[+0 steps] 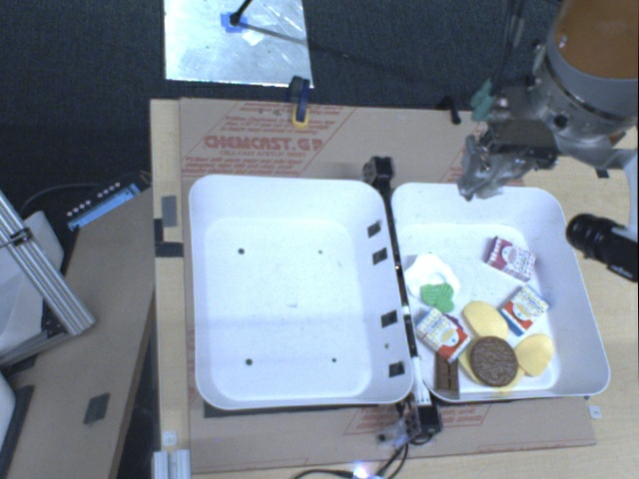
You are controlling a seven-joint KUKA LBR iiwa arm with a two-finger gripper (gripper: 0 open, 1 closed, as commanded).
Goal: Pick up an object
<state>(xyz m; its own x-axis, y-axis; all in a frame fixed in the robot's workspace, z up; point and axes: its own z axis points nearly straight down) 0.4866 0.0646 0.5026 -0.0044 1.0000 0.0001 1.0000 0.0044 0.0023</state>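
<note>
The arm [589, 43] enters from the upper right of the frame, its orange band at the top right corner. The gripper [481, 186] hangs below the grey wrist, pointing downward in the upper right region.

Fixed overhead camera, slanted view of the bench.

A single camera is mounted above the bench and looks down at a slant. The left bin [290, 292] and the right bin [569, 267] lie side by side across the middle of the frame, both complete within it. The far edge of the bench sits toward the top, the near edge at the bottom. The stand-off is moderate: both bins, the cardboard sheet [270, 138] beneath them and dark floor beyond are covered. The arm [589, 58] enters at the upper right.
</note>
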